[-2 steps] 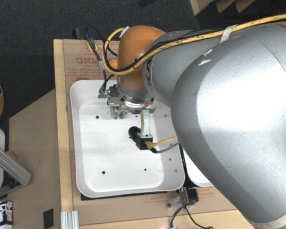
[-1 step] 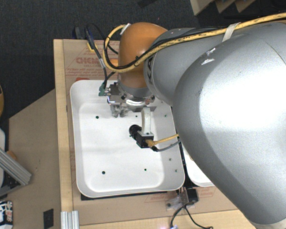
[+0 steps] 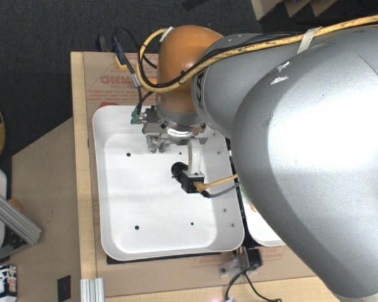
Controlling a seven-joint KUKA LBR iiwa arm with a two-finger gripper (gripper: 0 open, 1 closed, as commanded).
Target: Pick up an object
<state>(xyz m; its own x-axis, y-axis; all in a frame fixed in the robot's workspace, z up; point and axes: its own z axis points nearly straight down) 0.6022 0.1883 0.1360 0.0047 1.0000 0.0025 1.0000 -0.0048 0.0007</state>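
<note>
My gripper (image 3: 156, 143) hangs low over the far part of the left white bin (image 3: 120, 231), close to its back wall. It points down at the bin floor from under the orange wrist band (image 3: 179, 61). I see nothing held under it. The big grey arm (image 3: 302, 143) covers most of the right bin (image 3: 264, 234), so whatever lies in there is hidden.
A black connector with a yellow cable (image 3: 188, 180) sticks out of the wrist over the left bin's middle. A few small dark dots (image 3: 137, 227) mark the bin floor. Brown board (image 3: 85, 187) borders the bins, with metal parts (image 3: 12, 222) at the left.
</note>
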